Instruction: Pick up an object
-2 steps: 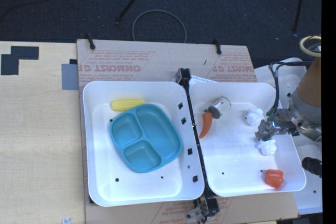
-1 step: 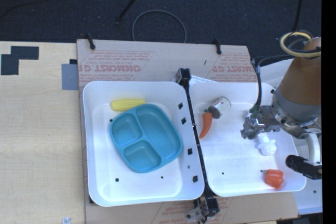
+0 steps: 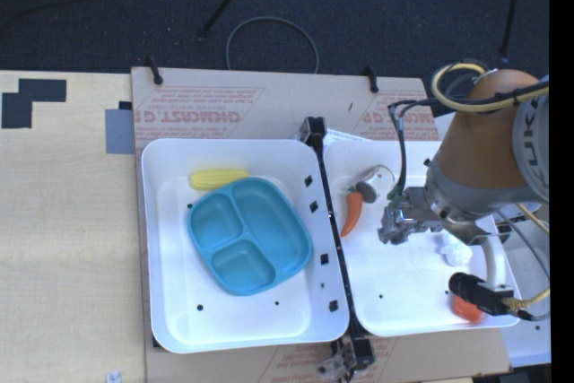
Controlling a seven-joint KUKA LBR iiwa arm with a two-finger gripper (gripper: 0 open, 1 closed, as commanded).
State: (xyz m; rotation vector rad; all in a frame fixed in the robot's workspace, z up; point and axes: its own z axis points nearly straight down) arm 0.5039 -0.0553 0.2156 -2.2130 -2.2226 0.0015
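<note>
I see carrot (image 3: 352, 212) in right bin (image 3: 404, 318), long way up-down, green top up, gripper (image 3: 395, 224) just beside, can't tell fingers' state

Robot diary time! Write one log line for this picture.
gripper over right bin, fingers unclear | carrot lying beside it | blue plate, yellow corn in left bin

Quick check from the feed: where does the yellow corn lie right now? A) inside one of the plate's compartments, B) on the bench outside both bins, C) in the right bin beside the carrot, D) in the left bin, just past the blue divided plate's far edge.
D: the yellow corn lies on the left bin floor, against the far edge of the blue divided plate, not in a compartment.
</note>
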